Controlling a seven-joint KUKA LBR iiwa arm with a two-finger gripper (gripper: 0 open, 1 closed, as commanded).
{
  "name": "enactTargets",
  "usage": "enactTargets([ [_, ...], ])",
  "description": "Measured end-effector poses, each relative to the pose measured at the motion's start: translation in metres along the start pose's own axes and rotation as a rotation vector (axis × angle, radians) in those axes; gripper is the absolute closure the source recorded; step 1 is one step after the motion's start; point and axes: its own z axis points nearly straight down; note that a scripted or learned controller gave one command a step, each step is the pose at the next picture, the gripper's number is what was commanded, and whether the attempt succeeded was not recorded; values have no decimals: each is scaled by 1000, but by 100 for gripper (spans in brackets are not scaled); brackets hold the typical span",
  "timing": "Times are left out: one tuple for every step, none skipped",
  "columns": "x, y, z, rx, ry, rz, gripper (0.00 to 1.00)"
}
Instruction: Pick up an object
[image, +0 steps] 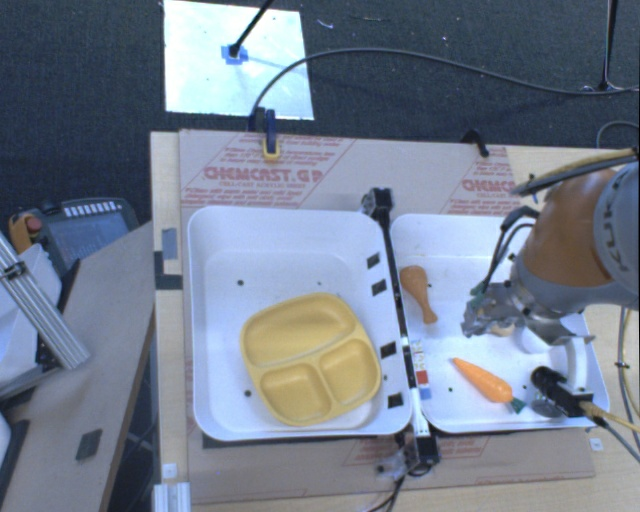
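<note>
A brown toy drumstick (418, 291) lies in the right bin (450, 245), close to the divider. Nearer the front of the same bin rests an orange toy carrot (483, 380) with a green tip. My gripper (484, 316) hangs low over the right bin, to the right of the drumstick and just behind the carrot. I see nothing held in it. In the left bin (230, 250) sits a yellow divided tray (310, 357).
The arm's grey and orange body (575, 245) covers the right bin's far right side. Cardboard (300, 175) lies under both bins. A grey control pendant (85, 235) and a metal rail (40, 310) sit off to the left of the bench.
</note>
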Motion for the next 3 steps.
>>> enactTargets([
  [1,-6,-59,-2,-1,0,100],
  [1,-5,-68,3,0,1,100],
  [53,6,-82,3,3,-5,100],
])
